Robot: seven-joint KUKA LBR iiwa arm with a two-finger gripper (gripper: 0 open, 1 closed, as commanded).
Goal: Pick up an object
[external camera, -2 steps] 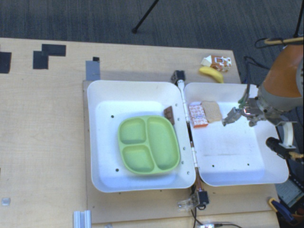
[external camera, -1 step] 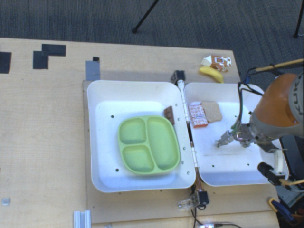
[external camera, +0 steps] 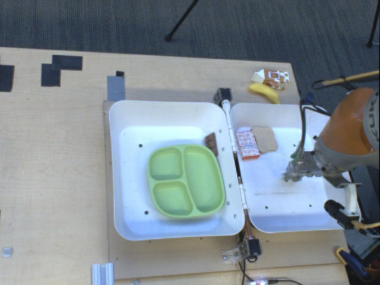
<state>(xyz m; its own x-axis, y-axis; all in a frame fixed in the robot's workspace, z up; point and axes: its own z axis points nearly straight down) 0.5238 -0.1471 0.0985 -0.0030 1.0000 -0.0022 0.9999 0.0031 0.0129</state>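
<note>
Fixed overhead camera, slanted over both bins (external camera: 119, 159)

Arm (external camera: 356, 129): reaches in from right edge, grey w/ orange band above wrist, bent downward.
Wrist: pointing down & left.
Hand (external camera: 293, 174): low, at arm's left end, metallic; too small & blurred to read more.

Banana (external camera: 263, 92): lying on the wooden bench, upper right of the frame, just above the right bin.
Small packet (external camera: 274, 76): sitting just above the banana.
Black tape patches (external camera: 59, 68): showing at upper left.
Tripod leg (external camera: 189, 10): crossing the grey carpet at top centre.
</note>
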